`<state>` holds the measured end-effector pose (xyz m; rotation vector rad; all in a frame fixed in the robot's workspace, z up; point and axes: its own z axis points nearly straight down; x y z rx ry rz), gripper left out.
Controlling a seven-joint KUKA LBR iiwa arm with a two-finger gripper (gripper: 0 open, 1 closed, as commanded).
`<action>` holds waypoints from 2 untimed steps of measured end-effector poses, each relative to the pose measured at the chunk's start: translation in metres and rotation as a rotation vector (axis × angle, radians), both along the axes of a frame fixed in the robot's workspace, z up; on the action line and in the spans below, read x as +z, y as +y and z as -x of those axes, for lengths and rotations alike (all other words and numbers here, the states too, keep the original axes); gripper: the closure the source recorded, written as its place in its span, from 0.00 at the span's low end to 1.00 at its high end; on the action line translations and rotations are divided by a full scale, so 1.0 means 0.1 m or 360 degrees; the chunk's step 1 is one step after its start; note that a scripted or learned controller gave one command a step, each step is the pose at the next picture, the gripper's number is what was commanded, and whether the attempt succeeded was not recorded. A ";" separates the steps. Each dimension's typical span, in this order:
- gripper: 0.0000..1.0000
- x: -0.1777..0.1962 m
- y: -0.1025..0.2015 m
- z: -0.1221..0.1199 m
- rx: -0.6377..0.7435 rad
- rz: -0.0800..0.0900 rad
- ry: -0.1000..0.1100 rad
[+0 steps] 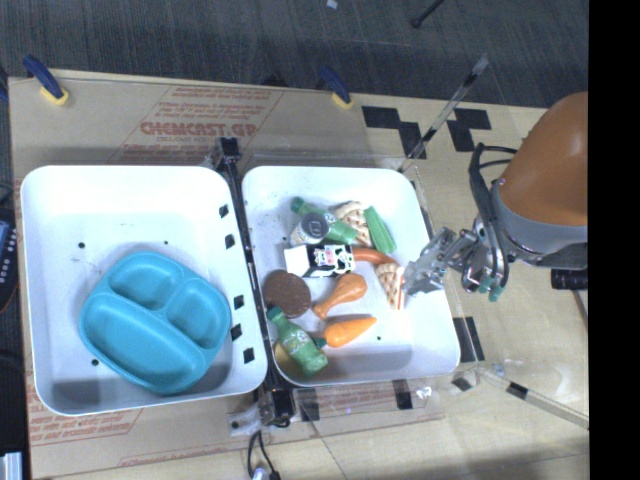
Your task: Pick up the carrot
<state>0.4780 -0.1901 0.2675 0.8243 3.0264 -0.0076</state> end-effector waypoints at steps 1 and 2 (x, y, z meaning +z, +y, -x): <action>0.00 -0.02 0.01 0.00 0.0002 -0.0003 0.0006; 0.00 -1.68 0.23 0.04 0.0107 -0.0013 0.0023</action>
